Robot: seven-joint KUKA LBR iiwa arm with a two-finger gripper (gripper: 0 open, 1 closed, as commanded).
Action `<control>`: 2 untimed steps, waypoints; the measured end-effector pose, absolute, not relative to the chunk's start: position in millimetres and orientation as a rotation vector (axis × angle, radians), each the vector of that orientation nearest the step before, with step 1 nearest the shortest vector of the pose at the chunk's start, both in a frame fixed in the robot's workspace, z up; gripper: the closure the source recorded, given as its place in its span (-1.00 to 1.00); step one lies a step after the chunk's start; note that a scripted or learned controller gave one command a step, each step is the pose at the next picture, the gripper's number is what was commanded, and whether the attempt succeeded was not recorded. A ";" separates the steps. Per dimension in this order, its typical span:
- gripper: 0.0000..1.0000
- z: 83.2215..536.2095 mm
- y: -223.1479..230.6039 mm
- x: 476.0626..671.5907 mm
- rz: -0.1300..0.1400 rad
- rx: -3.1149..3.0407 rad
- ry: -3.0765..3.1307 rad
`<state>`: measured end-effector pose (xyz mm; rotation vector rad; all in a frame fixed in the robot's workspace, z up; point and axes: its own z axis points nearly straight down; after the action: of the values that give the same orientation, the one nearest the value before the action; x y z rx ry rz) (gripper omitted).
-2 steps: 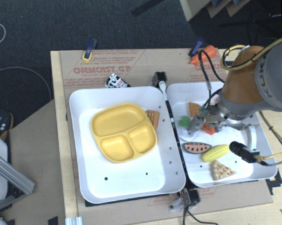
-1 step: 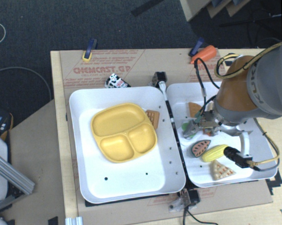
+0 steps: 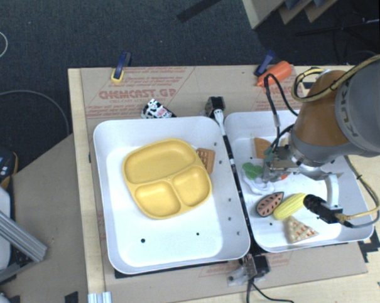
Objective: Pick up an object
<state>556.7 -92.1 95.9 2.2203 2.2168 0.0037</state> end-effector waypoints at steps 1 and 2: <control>1.00 160.2 -92.1 558.6 0.006 2.216 2.218; 1.00 209.3 -95.1 569.0 0.007 2.215 2.218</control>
<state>569.0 -95.1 209.3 2.2148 2.2179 0.0068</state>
